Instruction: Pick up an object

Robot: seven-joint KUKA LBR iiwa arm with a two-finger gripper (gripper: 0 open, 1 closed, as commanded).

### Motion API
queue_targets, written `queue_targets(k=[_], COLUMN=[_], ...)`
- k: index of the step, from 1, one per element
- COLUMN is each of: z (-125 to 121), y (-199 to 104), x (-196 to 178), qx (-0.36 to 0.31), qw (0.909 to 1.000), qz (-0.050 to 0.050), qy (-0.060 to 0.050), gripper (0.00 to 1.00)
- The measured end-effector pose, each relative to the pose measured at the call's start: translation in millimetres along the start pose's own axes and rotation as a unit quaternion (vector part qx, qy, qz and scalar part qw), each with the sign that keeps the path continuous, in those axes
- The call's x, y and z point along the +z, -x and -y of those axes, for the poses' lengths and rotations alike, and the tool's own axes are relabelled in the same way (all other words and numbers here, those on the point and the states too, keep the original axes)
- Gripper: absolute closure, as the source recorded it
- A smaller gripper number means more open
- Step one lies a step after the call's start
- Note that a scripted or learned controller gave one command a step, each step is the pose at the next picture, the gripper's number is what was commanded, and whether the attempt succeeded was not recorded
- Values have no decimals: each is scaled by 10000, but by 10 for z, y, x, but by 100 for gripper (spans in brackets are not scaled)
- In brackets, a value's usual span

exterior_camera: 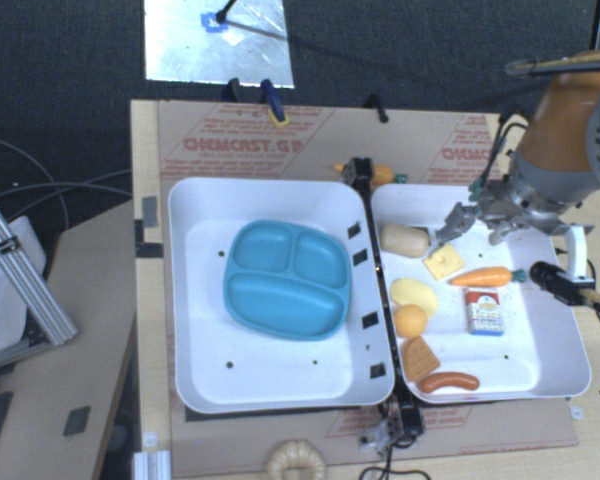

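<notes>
My gripper (477,228) hangs over the back of the right bin (555,353), its fingers spread open with nothing between them. Just below it lie a yellow cheese wedge (443,262) and an orange carrot (480,277). To the gripper's left is a beige roll (405,240). Further forward are a yellow lemon-like piece (413,293), a small orange (411,320), a red box (485,315), a brown cracker (420,355) and a sausage (448,381).
The left bin (205,368) holds a blue divided plate (288,278). A black-clipped divider (372,268) runs between the two bins. The arm's orange band (570,108) rises at the right, above the right bin's far corner.
</notes>
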State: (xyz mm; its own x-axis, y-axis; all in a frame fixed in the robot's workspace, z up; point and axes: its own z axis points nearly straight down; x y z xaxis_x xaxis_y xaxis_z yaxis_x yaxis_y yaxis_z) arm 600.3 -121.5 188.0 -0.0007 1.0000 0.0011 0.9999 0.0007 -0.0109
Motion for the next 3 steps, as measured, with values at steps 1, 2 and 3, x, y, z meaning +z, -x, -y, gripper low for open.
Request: queue_targets(k=[1, 2, 3], z=[-29, -29, -28], y=[-1, -6, -12], x=[-69, 562, 1065], qx=[-10, -5, -3], qw=[10000, 10000, 10000], qz=[7, 4, 3], qy=[60, 36, 39], gripper=[0, 0, 0])
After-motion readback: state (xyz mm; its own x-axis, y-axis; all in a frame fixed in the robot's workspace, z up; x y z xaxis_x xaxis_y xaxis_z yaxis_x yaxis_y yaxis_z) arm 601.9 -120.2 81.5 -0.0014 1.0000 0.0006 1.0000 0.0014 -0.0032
